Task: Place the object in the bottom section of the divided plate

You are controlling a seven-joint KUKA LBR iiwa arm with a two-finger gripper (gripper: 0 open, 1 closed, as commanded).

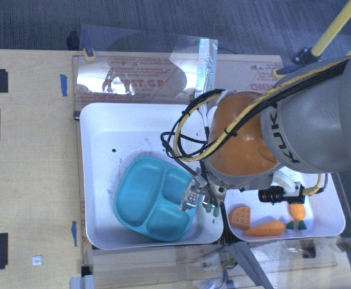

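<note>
Grey arm [319, 125] lettered "KUKA" reaching over the left white bin [97, 161], gripper [200, 198] at the right edge of the teal divided plate [151, 200]. Cannot tell the fingers' state. Toy carrot [265, 228] and waffle piece [240, 217] lying in the right bin [335, 218].

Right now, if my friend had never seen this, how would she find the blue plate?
Look at the two white bins side by side; take the left bin. In its lower part lies the blue plate, tilted, split into sections, with the end effector at its right edge. It is turquoise, while the toy foods in the right bin are orange.
</note>
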